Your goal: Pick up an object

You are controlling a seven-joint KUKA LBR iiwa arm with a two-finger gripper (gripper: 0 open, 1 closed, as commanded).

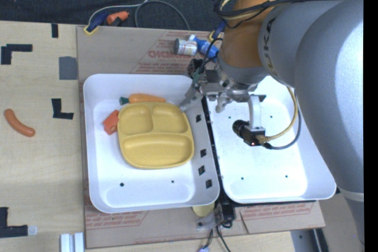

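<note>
Overhead, the pincer [208, 98] hovers beside the yellow tray [156, 134].

Even, bright overhead light, white bins [97, 186] near overexposed at centre frame, soft shadow under the yellow tray [156, 134], dark backdrop along the top, grey arm [331, 68] at right large and slightly soft, overall mild blur

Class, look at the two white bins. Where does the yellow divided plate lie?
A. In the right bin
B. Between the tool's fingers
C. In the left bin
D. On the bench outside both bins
C. The yellow plate rests flat on the floor of the left bin, beside the orange carrot.
</note>
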